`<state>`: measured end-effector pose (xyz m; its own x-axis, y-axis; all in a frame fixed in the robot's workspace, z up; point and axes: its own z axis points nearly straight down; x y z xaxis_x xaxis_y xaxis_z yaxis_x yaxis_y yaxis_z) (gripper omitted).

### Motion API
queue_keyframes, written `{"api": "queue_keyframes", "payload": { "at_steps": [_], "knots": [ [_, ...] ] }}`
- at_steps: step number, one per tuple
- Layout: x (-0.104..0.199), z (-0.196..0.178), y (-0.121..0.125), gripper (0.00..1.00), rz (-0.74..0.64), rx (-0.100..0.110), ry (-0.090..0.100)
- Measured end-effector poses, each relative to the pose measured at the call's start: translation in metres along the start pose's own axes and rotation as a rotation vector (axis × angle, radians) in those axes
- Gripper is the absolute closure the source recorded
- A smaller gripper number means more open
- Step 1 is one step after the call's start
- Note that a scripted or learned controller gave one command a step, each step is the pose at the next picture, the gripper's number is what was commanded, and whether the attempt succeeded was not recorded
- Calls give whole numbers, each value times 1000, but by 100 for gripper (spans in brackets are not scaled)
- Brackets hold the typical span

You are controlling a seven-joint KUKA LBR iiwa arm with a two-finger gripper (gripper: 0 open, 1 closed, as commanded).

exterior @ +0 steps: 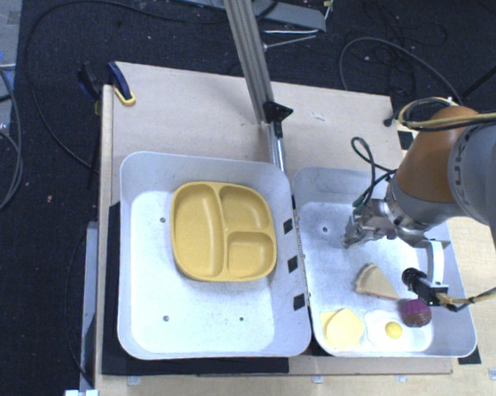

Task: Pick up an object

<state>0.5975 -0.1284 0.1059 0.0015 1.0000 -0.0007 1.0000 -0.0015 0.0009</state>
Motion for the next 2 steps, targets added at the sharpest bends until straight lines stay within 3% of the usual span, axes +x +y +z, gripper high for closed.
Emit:
{"api": "queue_keyframes", "payload": {
  "at_steps": [2],
  "knots": [
    [-9,-97,4,100,-1,-5,-1]
  ]
}}
